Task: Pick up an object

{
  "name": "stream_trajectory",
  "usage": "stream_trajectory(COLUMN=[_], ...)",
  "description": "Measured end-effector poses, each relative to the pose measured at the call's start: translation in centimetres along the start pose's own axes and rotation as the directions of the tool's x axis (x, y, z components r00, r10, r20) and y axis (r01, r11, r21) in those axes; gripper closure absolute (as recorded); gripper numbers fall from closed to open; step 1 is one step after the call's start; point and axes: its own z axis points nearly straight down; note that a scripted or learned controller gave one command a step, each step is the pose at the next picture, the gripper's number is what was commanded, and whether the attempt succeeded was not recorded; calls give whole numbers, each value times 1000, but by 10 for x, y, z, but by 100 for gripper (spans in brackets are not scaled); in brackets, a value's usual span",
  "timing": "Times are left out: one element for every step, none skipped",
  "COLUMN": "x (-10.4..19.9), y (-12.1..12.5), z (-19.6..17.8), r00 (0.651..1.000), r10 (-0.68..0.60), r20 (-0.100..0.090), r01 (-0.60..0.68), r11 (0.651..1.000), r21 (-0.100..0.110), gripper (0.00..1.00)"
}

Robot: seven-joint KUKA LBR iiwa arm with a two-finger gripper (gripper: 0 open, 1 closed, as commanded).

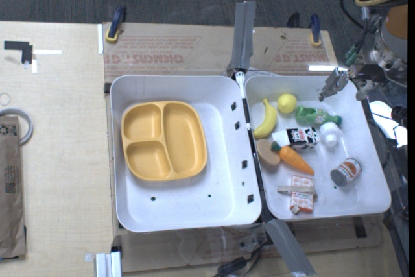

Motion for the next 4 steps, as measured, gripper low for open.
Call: stream_trajectory(x=[20,31,32,30], y=[-29,-76,-37,-37], z=[116,197,196,187], r00=[995,936,732,736], r10=[-99,-351,-681,-677], r20=[-1,-1,3,5], r01=[99,351,681,677], r11=[995,936,732,736], r21=[1,-1,-4,-5], gripper=[0,0,0,100])
